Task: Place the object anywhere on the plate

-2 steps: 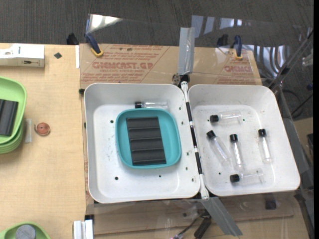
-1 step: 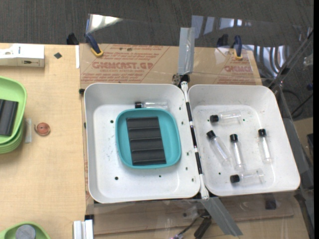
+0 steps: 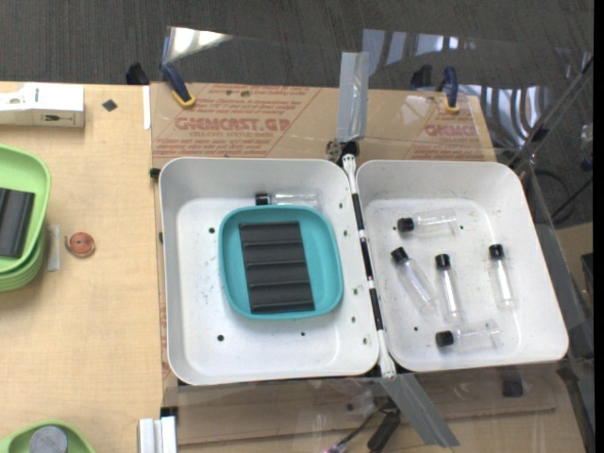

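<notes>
Gripper: we cannot tell its state or whether it has hold of anything.
Vials: we count five clear, black-capped ones [image 3: 446, 283] lying apart in the right bin [image 3: 533, 333].
Sixth vial [image 3: 283, 198]: we see it lying in the left bin [image 3: 189, 333], just beyond the plate's far edge.
Plate [image 3: 327, 253]: teal, in the left bin, carrying a black ribbed insert [image 3: 276, 267].

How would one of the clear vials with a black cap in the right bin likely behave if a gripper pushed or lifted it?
The vials lie on their sides in the right bin and look cylindrical, so a push would probably roll one. The clear wall suggests a smooth, perhaps slippery grip. They look thin and seemingly hollow, so likely light, possibly fragile.
</notes>
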`<state>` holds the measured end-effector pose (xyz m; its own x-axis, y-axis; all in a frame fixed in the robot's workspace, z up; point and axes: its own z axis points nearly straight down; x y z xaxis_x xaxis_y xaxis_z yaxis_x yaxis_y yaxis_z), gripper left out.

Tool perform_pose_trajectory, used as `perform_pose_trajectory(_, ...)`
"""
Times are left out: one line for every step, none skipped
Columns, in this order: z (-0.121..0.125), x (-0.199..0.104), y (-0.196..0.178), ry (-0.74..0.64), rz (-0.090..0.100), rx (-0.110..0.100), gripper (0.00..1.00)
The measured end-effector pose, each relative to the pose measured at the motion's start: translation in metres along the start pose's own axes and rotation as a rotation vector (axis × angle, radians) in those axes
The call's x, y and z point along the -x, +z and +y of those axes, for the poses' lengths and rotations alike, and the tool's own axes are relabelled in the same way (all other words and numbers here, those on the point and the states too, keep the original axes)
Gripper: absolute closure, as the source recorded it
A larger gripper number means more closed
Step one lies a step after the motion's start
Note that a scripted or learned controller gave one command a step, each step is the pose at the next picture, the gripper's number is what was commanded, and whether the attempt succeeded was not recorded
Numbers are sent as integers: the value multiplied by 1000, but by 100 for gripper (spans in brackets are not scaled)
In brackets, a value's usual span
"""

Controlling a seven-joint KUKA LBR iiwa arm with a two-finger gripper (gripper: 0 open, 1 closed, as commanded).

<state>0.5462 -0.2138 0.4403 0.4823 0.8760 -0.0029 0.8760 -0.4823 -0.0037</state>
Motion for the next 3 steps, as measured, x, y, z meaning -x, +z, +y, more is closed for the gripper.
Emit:
perform_pose_trajectory(28,-16,0,-20,-1,1,0)
perform_pose_trajectory(31,-18,0,89,0,1,0)
perform_pose_trajectory(69,-39,1,182,0,0,0)
